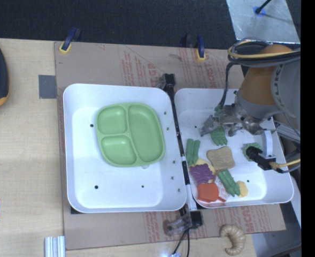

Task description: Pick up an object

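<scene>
The gripper [217, 126] hangs low over the right bin [192, 103], its opening impossible to judge — no toy visibly held. The pickle [219, 137] just below still needs a clean descent and grasp.

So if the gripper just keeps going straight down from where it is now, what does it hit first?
Probably the small green toy vegetable lying right beneath the gripper in the right bin. Depth is hard to judge from this slanted view, so it could land on bare bin floor beside it.
</scene>
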You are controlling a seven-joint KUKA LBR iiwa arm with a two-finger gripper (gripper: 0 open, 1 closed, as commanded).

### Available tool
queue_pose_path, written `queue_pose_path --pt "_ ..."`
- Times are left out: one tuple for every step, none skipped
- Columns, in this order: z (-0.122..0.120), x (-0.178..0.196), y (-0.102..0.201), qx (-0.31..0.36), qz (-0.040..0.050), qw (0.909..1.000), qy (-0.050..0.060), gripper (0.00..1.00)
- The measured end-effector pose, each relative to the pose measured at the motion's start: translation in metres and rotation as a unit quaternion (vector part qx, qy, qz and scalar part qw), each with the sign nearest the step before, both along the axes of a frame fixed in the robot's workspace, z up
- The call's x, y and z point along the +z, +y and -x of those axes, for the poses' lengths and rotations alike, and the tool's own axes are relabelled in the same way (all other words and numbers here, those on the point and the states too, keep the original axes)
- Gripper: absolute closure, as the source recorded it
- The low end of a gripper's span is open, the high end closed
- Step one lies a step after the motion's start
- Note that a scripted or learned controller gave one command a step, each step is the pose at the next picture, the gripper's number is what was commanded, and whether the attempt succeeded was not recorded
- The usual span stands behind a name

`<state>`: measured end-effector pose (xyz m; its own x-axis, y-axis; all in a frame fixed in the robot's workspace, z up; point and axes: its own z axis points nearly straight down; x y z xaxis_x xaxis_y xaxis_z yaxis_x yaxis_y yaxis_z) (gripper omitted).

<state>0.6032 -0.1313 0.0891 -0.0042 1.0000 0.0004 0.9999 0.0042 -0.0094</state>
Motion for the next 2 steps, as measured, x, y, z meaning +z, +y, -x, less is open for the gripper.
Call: queue_pose_path --pt "-0.002 0.014 -0.002 0.000 0.0008 1.0000 -0.002 1.00" --pt "0.000 0.109 0.089 0.004 -0.0012 1.0000 -0.007 1.00"
